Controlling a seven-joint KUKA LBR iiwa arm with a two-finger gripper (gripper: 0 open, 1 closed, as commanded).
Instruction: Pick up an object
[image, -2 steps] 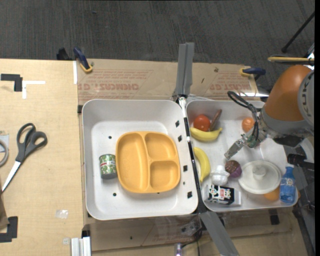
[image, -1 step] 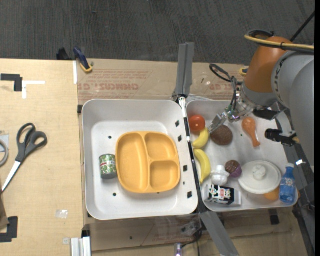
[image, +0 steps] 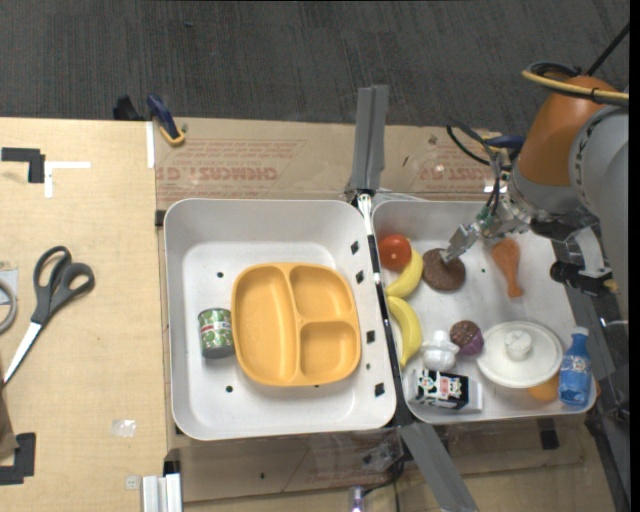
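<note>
Two shallow white bins sit side by side on the worktop (image: 80, 400) before you, and the arm (image: 575, 150) reaches in from your right over the right bin (image: 470, 208). Its gripper (image: 462, 247) hangs at the far middle of that bin, its tip just above, perhaps touching, a brown round object (image: 443, 272); you cannot tell from this angle whether the gripper is parted or closed, and nothing can be seen held in it.

Just beside the brown piece on the right lies an orange drumstick-shaped toy (image: 509, 264). Against the bin's left wall you see a red tomato (image: 395, 247), with two yellow bananas (image: 404, 300) curving down below it. Nearer the front stand a dark purple round piece (image: 466, 337), a small white item (image: 439, 353), a black-and-white carton (image: 441, 389) lying on its side, a white lidded bowl (image: 519, 352) and a blue bottle (image: 575, 368) in the near right corner.

In the left bin (image: 190, 400) a yellow divided plate (image: 296, 323) lies flat in the middle, and a small green can (image: 215, 332) rests on its side touching the plate's left edge.

Outside the bins, a pair of black-handled scissors (image: 48, 292) lies on the worktop to the left, well apart from everything else.
</note>
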